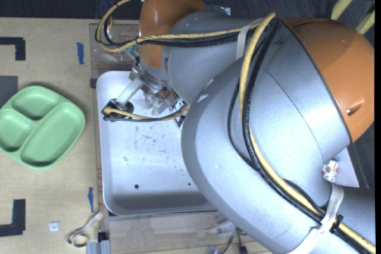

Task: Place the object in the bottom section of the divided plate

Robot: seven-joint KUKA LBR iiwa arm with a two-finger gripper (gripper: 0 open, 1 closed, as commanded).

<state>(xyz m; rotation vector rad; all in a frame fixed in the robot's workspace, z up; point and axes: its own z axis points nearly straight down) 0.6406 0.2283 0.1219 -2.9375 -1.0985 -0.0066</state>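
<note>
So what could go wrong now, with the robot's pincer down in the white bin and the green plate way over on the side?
1. The pincer sits low near the white bin's back wall, so it might bump it.
2. The yellow cable loops close beside the pincer and could snag.
3. The green divided plate lies outside the bin, on the wooden bench, so anything carried there might drop on the way.

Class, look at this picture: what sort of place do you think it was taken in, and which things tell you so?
Most likely a robotics lab or test bench. A large grey and orange robot arm reaches over a shallow white bin, a green divided plate sits on the wooden bench, and blue tape marks dot the surface.
</note>
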